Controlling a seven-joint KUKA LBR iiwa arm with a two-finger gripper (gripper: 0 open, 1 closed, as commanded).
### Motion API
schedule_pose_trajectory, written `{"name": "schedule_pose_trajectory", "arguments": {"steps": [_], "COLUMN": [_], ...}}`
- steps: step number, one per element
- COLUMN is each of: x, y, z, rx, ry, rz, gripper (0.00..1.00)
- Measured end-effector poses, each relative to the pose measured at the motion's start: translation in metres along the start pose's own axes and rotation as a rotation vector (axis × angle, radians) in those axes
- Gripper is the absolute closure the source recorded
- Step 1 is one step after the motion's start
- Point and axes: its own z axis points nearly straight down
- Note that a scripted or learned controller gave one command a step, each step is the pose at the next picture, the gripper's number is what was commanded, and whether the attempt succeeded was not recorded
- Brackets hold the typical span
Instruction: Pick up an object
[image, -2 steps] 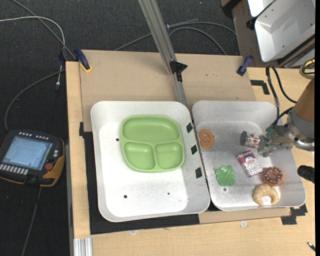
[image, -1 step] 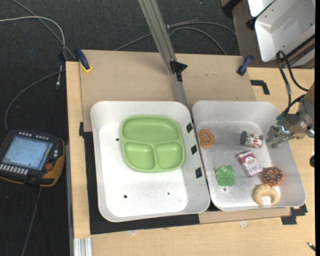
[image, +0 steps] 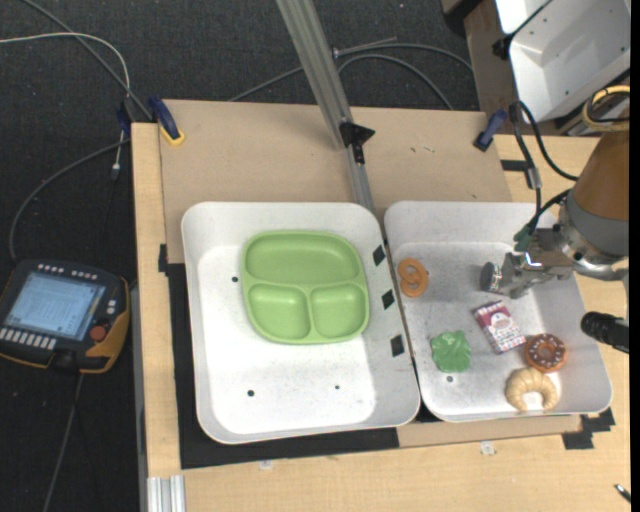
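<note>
Snack packet (image: 497, 326), light and crinkly, lies near the gripper (image: 497, 276) in the right bin (image: 440, 232); grasp across its short sides. Whether the gripper is spread or pressed together cannot be told.

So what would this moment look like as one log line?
gripper low in right bin | nearest: pink packet | green tray in left bin | nothing visibly held

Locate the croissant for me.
The croissant lies in the right bin's near right corner in the camera view, just below the chocolate doughnut.
</note>
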Motion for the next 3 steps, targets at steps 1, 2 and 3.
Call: {"name": "schedule_pose_trajectory", "arguments": {"steps": [1, 2, 3], "x": [0.053, 0.114, 0.175], "y": [0.005, 0.009, 0.026], "z": [-0.013, -0.015, -0.010], "rx": [-0.003, -0.002, -0.002], "ry": [-0.001, 0.000, 0.000], "rz": [-0.001, -0.002, -0.002], "gripper": [1.00, 1.00, 1.00]}}
